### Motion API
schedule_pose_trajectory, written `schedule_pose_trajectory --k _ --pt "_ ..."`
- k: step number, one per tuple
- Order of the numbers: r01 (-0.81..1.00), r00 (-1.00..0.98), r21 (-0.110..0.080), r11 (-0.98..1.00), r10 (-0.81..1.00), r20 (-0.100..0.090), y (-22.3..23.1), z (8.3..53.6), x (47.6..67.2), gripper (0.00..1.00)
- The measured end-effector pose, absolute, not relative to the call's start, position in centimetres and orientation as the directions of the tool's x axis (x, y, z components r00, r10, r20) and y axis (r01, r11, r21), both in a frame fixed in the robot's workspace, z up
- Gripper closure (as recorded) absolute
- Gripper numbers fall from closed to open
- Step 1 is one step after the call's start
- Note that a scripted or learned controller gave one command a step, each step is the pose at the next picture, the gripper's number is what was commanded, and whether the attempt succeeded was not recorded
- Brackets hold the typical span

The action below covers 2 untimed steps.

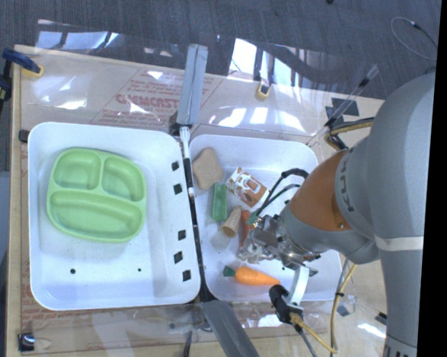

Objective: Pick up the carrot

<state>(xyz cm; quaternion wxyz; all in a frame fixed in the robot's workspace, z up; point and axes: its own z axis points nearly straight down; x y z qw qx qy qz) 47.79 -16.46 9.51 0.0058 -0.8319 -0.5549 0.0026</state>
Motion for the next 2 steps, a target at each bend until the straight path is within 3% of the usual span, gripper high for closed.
schedule_pose_trajectory --k 1,2 --pt "0.812 0.583 -0.007 -0.583 0.813 -0.001 -16.2 17.9 47.8 1.00" --pt "0.674 0.739 -0.011 -0.739 0.674 -0.004 -13.8 15.5 47.7 1.00"
